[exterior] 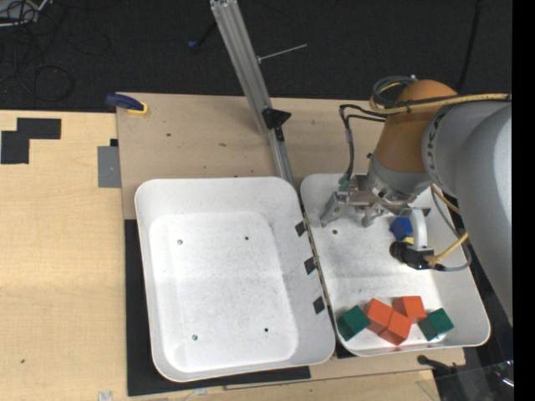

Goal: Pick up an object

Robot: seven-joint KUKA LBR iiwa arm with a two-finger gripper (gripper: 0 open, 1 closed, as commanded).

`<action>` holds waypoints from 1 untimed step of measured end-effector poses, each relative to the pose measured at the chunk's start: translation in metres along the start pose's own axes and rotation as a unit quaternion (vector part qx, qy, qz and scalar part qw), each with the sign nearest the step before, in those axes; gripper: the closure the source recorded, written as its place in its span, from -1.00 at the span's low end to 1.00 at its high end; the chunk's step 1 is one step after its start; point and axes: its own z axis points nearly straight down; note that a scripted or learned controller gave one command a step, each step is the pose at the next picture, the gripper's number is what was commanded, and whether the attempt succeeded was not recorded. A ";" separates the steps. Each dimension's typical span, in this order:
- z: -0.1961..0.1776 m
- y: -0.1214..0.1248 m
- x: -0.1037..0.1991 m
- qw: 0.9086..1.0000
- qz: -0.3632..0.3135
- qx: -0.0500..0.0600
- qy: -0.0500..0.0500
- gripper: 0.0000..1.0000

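The small orange, red and green blocks (393,318) sit clustered at the near end of the right-hand shallow white bin (468,307). They look light, rigid and a bit slick, so I'd pinch one across flat opposite faces. The metal two-finger gripper (355,203) hovers at the bin's far end, well apart from them, spread open and holding nothing.

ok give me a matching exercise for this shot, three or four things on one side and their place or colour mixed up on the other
Things:
1. left bin
2. orange blocks
3. gripper
4. blue object

Places or colours:
A. clustered with green blocks at the near edge of the right bin
B. over the far end of the right bin, below the orange wrist band
C. white, beside the right bin, on the side away from the arm
D. in the right bin, just right of the gripper, partly hidden by the arm

Pairs: 1-C, 2-A, 3-B, 4-D
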 end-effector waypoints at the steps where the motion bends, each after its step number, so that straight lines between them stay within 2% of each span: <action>1: -0.015 0.001 -0.002 1.000 0.003 -0.003 0.000 1.00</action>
